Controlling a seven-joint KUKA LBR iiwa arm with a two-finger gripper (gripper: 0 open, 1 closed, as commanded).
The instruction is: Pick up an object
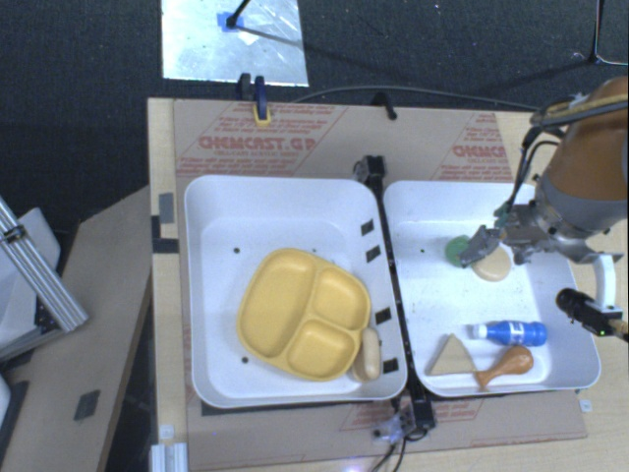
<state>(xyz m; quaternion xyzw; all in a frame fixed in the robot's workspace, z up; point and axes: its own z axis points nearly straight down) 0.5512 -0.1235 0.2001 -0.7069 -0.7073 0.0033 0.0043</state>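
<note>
My gripper (pixel 501 251) hangs over the upper middle of the right bin (pixel 432 205), open, its two grey fingers spread apart. A pale beige round piece (pixel 492 267) lies just beneath and between them, and I cannot tell whether they touch it. A green object (pixel 454 251) sits right beside the left finger (pixel 479 246). Nearer the front of this bin lie a blue bottle (pixel 513 333), a tan wedge (pixel 450 356) and a brown drumstick-shaped piece (pixel 506 365). Nothing is held.
The left bin (pixel 226 195) holds a yellow compartment plate (pixel 303 313) with a small beige roll (pixel 369 354) at its front right corner. A black divider (pixel 385 264) runs between the bins. The arm's orange and grey body (pixel 590 165) overhangs the right bin's far right side.
</note>
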